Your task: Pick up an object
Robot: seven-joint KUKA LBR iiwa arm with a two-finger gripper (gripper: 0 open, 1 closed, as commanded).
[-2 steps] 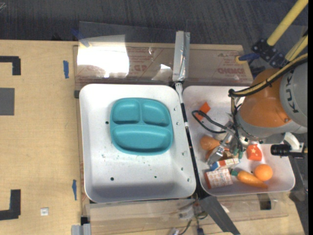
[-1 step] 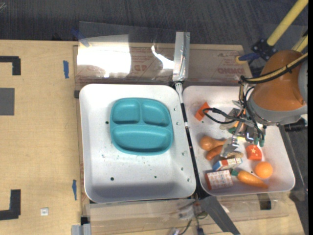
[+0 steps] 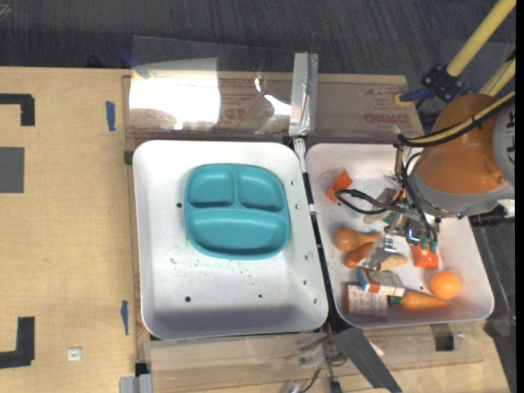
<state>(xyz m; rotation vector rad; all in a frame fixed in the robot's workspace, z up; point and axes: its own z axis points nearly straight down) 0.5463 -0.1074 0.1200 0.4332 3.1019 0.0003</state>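
I see a tan surface on dark floor; two bins, left bin holding a teal tray; the jaws hang over the right bin; I cannot tell their state.

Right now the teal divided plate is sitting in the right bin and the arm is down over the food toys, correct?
Not quite. The camera view shows the teal divided plate in the left bin. The arm is indeed down over the food toys in the right bin.
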